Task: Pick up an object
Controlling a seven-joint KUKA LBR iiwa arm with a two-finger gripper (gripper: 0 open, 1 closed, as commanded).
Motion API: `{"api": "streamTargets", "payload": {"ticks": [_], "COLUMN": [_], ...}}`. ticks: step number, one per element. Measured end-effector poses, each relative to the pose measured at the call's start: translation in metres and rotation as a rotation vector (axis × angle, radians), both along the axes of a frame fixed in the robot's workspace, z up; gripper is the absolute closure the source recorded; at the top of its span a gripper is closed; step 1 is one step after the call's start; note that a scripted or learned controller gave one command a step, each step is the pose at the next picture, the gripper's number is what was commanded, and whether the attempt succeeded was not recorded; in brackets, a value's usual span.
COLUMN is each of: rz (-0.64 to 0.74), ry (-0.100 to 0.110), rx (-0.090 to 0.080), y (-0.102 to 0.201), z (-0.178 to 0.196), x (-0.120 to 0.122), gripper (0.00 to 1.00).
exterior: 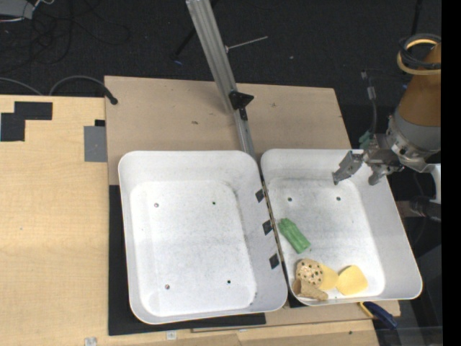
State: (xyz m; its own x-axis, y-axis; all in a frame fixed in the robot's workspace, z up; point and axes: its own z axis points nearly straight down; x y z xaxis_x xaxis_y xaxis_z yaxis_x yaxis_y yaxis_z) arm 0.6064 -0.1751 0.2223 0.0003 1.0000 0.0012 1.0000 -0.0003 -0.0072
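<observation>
Two fingers of the claw (pixel 358 170) spread open, nothing between them, poised over the right bin's (pixel 403 251) far edge. Green block (pixel 294 235) lies by the divider; yellow piece (pixel 352 280) and spotted piece (pixel 310 272) crowd the near corner. Best bet: the isolated block, fingers straddling its narrow width.

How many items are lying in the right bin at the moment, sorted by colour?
Green: 1, the green block near the divider.
Yellow: 1, the yellow piece at the near edge.
Tan, speckled: 1, the tan speckled item, touching the yellow piece.
Total: 3, all in the right bin.
</observation>
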Motion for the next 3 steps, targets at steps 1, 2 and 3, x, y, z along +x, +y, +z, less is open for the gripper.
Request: {"api": "streamTargets", "payload": {"ticks": [1,2,3], "rz": [0.000,0.003,-0.001], "ry": [0.000,0.000,-0.004], "rx": [0.001,0.001,0.000], "y": [0.002,0.008,0.006], "z": [-0.044,-0.091,-0.077], "x": [-0.003,0.002,0.002], "gripper": [0.00,0.00,1.00]}}
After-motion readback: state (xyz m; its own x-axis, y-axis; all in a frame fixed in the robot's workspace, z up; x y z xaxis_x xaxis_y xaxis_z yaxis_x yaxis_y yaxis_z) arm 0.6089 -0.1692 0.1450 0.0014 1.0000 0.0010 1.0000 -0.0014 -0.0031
